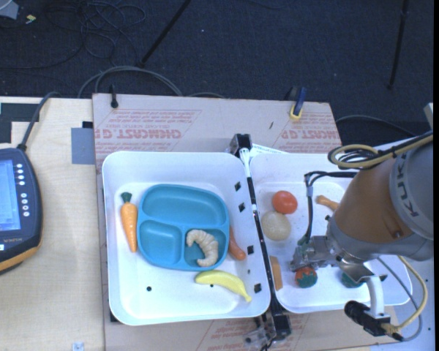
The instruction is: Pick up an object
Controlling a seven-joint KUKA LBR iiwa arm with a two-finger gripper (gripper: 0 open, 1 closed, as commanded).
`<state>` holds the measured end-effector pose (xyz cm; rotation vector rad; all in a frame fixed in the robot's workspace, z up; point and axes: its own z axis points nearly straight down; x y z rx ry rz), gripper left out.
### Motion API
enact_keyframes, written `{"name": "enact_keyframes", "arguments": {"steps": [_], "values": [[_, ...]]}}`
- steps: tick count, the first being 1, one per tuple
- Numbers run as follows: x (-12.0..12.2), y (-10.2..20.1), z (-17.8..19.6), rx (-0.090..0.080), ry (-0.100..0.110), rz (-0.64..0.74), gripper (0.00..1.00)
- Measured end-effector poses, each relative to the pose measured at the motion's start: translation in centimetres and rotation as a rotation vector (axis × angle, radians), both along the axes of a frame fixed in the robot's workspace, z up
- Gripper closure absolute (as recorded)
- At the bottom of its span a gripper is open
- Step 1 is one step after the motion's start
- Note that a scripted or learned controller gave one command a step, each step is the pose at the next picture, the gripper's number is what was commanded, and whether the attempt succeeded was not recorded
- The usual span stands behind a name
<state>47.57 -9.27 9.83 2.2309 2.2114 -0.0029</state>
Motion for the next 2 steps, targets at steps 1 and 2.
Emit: {"name": "enact_keyframes", "arguments": {"steps": [1, 2], "values": [[12.1, 7.2, 9.5, 0.002, -0.015, 0.02, 1.0], [8.6, 7.4, 17.0, 0.002, -0.005, 0.01, 1.0]]}}
